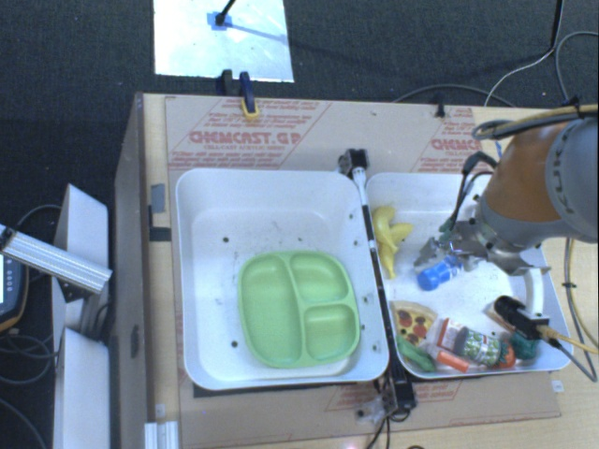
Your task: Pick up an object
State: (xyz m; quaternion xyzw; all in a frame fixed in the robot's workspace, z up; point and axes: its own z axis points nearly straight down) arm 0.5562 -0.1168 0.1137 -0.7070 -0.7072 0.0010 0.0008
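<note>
My gripper (451, 251) hangs low over the middle of the right bin (421, 187), on the grey arm with its orange band (519, 181). A small blue object (434, 275) lies just below and left of the gripper, close to it or touching it; which one I cannot make out. A yellow banana-like toy (387, 238) lies by the bin's left wall. Along the front of the bin lie a pizza-slice toy (414, 323), a green piece (415, 354), a colourful packet (474, 344) and an orange piece (456, 363).
The left bin (211, 213) holds a light green divided plate (299, 307). The ridge (370, 241) between the bins runs just left of the yellow toy. A teal item (524, 347) sits at the right bin's front right corner.
</note>
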